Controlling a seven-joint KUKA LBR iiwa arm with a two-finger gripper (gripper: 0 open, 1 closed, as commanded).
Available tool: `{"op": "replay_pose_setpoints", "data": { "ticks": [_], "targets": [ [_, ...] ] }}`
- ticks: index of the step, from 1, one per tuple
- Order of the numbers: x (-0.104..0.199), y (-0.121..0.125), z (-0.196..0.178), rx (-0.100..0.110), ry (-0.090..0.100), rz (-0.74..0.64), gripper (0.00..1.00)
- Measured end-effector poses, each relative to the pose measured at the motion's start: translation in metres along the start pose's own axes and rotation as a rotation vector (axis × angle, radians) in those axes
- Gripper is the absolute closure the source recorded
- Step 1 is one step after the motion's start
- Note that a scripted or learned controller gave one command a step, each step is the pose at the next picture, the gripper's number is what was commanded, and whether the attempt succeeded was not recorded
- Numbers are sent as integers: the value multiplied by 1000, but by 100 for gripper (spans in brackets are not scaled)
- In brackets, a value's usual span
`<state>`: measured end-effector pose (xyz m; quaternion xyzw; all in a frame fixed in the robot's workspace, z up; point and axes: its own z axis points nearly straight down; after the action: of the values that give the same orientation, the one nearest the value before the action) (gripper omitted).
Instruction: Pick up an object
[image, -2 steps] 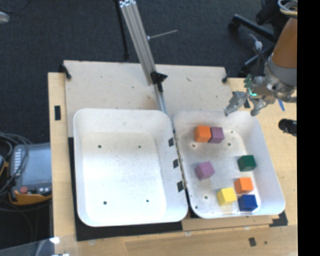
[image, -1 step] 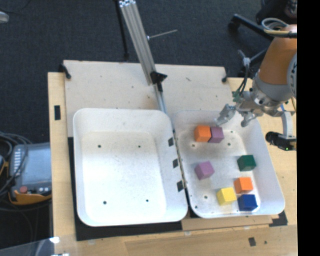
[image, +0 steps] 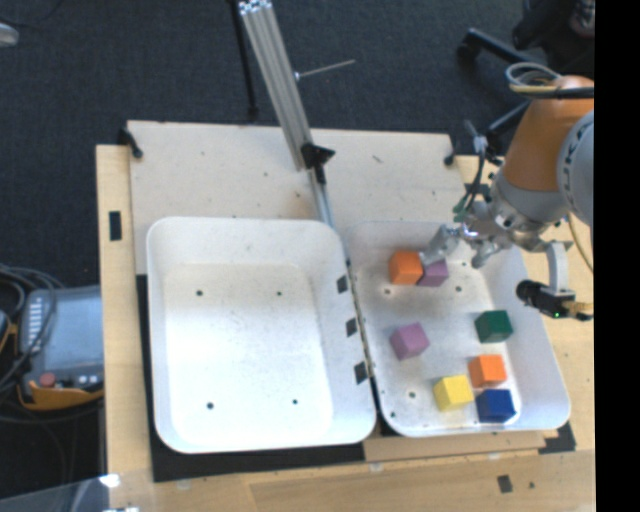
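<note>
A: Blocks crowd the right bin's (image: 540, 415) near edge: blue block (image: 495, 405) in the near right corner, yellow block (image: 452, 391) just beside it, an orange block (image: 488, 369) touching behind. Why so bunched?

B: Probably dropped loosely; corners make awkward picks. The green block (image: 493, 325) and purple block (image: 408, 340) sit freer, mid-bin.

A: And the gripper (image: 458, 245)?

B: Near the far edge, beside a second orange cube (image: 405, 267) touching a small mauve cube (image: 434, 273). Fingers spread, nothing between them.

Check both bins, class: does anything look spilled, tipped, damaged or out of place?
Nothing stands out. All seven blocks sit inside the right bin, none spilled. The orange block and a purple block touch beside the pincer.
</note>
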<state>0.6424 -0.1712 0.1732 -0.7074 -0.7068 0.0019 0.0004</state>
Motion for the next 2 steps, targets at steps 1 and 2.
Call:
{"op": "replay_pose_setpoints", "data": {
  "ticks": [1, 2],
  "targets": [
    [1, -4, 61, 1, 1, 1, 0],
    [0, -2, 47, -7, 1, 5, 100]
  ]
}}
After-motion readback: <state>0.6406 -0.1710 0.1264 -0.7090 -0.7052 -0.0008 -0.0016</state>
